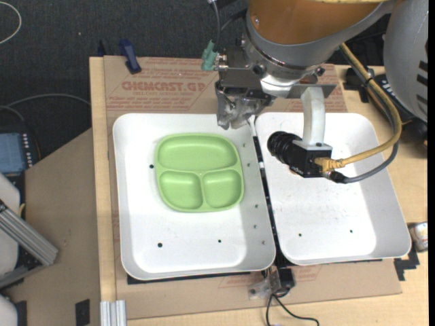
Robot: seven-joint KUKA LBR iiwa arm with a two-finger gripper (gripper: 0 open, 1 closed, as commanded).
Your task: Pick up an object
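A light green divided plate [199, 172] with three compartments lies in the left white bin [136, 216], toward its upper middle. My gripper [232, 116] hangs above the bin's top right corner, just past the plate's upper right rim. It is raised off the plate, and nothing shows between its fingertips. The arm's orange band and grey wrist rise above it at the frame's top.
The right white bin [346, 223] lies under a black camera unit [293, 153] mounted on the arm, with a yellow cable [370, 151] looping to the right. The bins rest on a cardboard sheet [163, 83]. Clamps stand at its top edge.
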